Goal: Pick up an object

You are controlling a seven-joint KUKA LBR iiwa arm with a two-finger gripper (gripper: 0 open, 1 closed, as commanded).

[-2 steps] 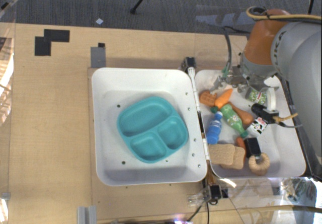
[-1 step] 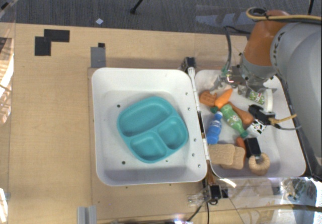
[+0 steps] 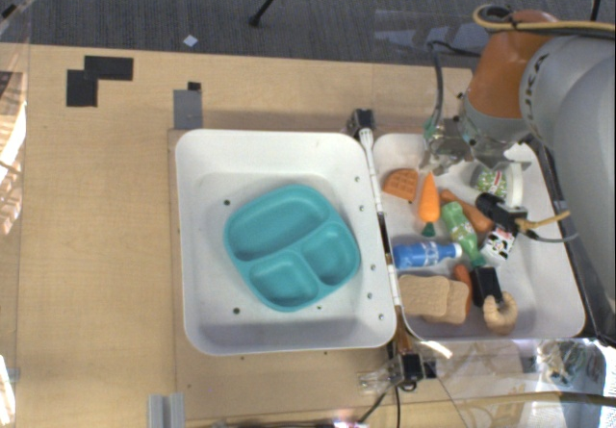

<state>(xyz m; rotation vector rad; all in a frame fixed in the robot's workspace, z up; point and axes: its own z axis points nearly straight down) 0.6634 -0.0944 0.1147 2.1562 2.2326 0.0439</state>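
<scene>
A wooden tabletop (image 3: 106, 253) carries two shallow white bins side by side, their inner rims touching along a clamped seam. Bare wood lies wide to the left of the bins and in a narrower strip behind them; dark carpet runs beyond the far edge.

The left bin (image 3: 207, 325) has much free floor. It holds one teal tray (image 3: 292, 246) with three compartments, set at a slant near the middle, well apart from every wall.

The right bin (image 3: 549, 306) is crowded, with little free room between things. Near its far left sits a waffle (image 3: 401, 184), with a carrot (image 3: 428, 199) just beside it. A green bottle (image 3: 459, 227) lies toward the middle, and a blue bottle (image 3: 424, 252) lies on its side below it. A slice of bread (image 3: 434, 298) rests at the near left, close to the near wall. More small toys cluster along the right side, too jumbled to name.

The grey arm reaches in from the right, its orange band above the far right corner of the right bin. The jaws (image 3: 445, 153) hang over that bin's far end, just behind the carrot; whether they are spread or closed cannot be told.
</scene>
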